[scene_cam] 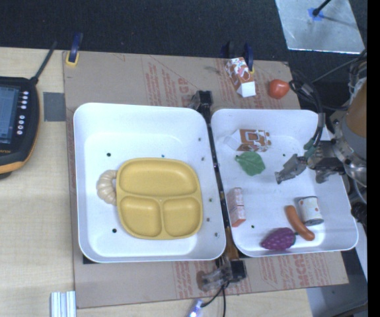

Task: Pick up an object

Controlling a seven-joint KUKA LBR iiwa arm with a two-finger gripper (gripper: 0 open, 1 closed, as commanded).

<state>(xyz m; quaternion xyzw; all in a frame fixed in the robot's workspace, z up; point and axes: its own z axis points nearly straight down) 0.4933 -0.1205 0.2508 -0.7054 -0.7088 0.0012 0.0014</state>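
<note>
Several small items lie loose in our right bin (328,243); we see the tool (289,172) poised over bare floor beside the green piece (250,162), seemingly spread apart, gripping nothing.

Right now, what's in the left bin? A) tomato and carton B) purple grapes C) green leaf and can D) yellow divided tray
D: the yellow tray lies in the left bin, with a tan item tucked at its left edge; the leaf, can and grapes are in the right bin, and the tomato sits outside both bins.
</note>
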